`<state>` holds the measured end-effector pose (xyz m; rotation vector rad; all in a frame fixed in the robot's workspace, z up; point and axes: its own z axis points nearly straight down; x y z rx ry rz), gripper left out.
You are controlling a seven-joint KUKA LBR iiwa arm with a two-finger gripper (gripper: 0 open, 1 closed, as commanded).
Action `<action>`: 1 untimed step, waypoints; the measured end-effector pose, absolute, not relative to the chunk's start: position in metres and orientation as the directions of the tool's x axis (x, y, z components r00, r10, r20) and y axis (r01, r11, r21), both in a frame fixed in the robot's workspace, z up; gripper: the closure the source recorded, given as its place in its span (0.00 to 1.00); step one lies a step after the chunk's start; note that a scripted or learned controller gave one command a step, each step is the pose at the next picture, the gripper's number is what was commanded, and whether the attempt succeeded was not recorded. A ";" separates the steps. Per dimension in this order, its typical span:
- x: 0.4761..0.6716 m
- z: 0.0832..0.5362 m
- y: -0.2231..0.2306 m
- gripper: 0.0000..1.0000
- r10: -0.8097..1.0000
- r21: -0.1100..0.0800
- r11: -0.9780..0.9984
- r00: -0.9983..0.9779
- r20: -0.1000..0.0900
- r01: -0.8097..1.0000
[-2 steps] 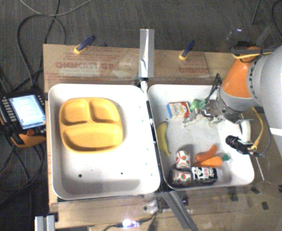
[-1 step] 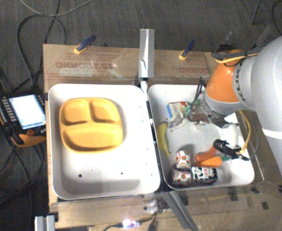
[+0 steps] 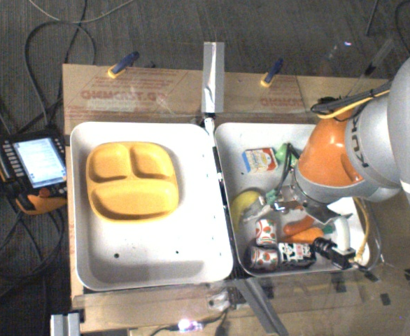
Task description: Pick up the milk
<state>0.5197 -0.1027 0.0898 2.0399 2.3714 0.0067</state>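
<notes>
Camera view looks down on two white bins side by side on the surface, and the arm point(image 3: 345, 152) reaches in from the right over the right bin point(image 3: 222, 187), with its orange band low above the clutter. The hand point(image 3: 283, 203) hangs among the items near the bin's middle, and I cannot tell how it is set or whether it has hold of anything, since the wrist hides most of it. The milk, as I judge it, is the small carton point(image 3: 259, 160) with a red and blue label lying at the far left of the right bin, just beside a green item point(image 3: 283, 152) and apart from the hand. The risk is plain: the hand sits nearer to the yellow fruit point(image 3: 244, 205), the orange carrot-like piece point(image 3: 304, 227) and the small red and white cans point(image 3: 264, 232) at the near side than to the carton, so a descent here would likely close on the wrong thing. The carton also lies close to the bin's far wall, which may block a finger. The left bin point(image 3: 79, 208) bears a yellow divided tray point(image 3: 133, 180).
</notes>
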 end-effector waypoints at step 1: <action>0.562 0.165 -0.124 0.00 0.989 -0.005 -0.150 0.150 -0.004 0.989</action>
